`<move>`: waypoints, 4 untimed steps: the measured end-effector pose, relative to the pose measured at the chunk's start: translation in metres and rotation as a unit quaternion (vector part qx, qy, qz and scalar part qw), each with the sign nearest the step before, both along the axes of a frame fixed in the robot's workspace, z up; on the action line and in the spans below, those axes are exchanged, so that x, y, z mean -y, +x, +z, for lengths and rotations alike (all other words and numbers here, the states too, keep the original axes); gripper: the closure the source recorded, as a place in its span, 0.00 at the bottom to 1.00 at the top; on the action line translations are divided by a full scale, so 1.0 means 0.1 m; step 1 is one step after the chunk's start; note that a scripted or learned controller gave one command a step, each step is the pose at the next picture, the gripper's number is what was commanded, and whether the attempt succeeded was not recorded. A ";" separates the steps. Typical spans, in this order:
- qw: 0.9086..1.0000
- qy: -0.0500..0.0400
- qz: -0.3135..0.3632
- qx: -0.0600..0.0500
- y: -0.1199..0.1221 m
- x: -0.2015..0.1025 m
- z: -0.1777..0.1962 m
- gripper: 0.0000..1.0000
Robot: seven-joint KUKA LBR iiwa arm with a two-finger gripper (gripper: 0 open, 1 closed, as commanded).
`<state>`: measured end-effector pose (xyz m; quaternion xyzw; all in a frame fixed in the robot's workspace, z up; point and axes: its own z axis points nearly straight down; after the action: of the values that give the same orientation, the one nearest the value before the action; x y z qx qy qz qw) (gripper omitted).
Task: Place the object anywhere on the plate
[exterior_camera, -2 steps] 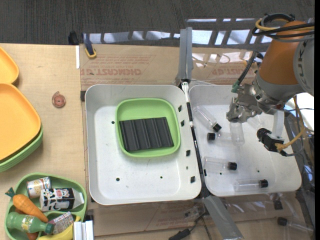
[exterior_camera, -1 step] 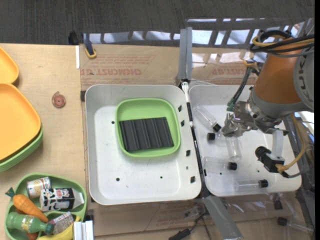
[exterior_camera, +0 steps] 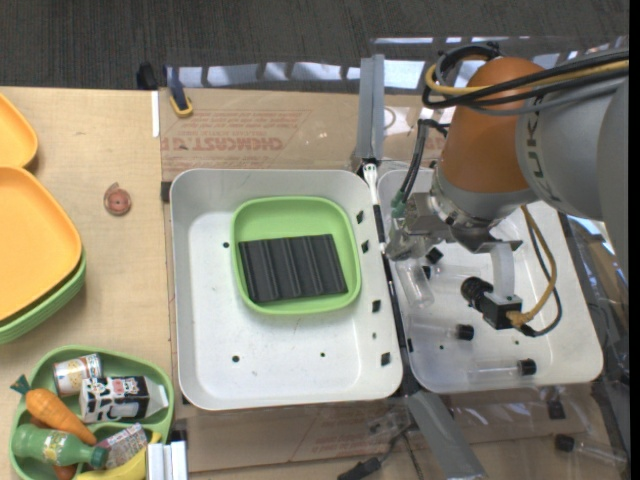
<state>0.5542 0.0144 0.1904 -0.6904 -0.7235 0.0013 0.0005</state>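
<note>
Pincer (exterior_camera: 408, 240) hangs low; spread or pressed together, I cannot tell. Small clear thing (exterior_camera: 416, 286) just beside it looks light and slippery, so grab its middle. Green plate (exterior_camera: 290, 209) is near

You've got a light wood bench (exterior_camera: 110, 148) with two shallow white bins side by side: left bin (exterior_camera: 200, 348) and right bin (exterior_camera: 570, 353), rims touching or nearly so in the middle. A brown cardboard sheet (exterior_camera: 260, 133) with mirrored red print lies under and behind the left bin. At the left edge you'll see stacked orange plates (exterior_camera: 30, 238) over a green one. Front-left corner: a green bowl (exterior_camera: 150, 373) of toy groceries. A small reddish disc (exterior_camera: 118, 200) sits on the wood between the plates and the left bin.
</note>
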 end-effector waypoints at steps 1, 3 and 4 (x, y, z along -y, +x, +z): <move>1.000 0.000 0.000 0.000 0.00 0.00 0.00 0.00; 0.954 -0.001 -0.299 0.000 0.69 1.26 0.56 0.00; 0.936 -0.001 -0.353 0.000 0.80 2.00 0.51 0.00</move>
<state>0.6344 -0.1858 0.2409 -0.9012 -0.4334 0.0019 0.0002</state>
